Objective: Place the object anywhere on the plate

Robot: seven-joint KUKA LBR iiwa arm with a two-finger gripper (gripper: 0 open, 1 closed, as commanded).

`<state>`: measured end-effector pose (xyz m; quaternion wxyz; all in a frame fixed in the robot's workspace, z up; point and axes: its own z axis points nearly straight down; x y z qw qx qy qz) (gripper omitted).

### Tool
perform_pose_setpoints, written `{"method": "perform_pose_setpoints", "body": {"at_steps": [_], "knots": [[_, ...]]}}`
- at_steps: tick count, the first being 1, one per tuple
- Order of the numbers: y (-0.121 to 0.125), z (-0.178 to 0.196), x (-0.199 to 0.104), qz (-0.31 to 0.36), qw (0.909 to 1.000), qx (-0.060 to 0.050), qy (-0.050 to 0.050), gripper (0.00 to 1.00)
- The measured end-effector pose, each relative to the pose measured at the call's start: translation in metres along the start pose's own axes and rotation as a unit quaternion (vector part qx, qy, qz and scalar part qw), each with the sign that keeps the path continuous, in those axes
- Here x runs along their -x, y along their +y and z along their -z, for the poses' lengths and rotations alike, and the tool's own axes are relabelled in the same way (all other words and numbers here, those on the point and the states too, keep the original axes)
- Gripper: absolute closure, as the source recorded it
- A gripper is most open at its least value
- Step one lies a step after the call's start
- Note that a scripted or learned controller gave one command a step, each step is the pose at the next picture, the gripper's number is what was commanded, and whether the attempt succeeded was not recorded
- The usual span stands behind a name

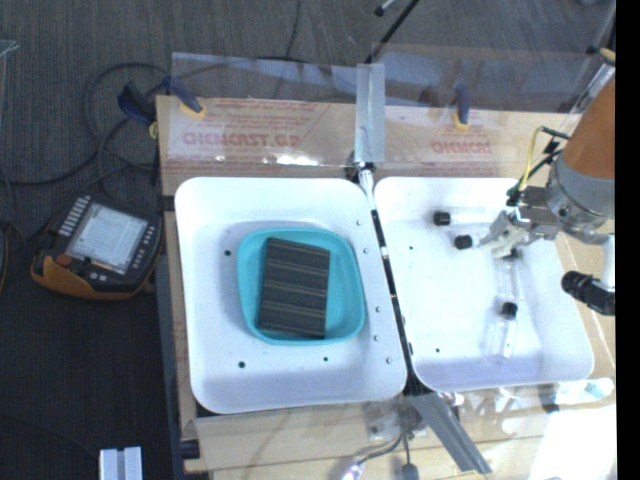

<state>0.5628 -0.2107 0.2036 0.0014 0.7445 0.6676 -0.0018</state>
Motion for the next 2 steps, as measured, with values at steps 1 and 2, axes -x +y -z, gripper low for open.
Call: {"method": "perform_pose_setpoints", "body": {"at_steps": [1,2], "knots": [[0.000,0.000,0.000,0.000,1.0000,0.000,0.000,0.00],[-0.051,0.140,-0.003,-0.067,0.9978,0.001,0.000,0.00]]}}
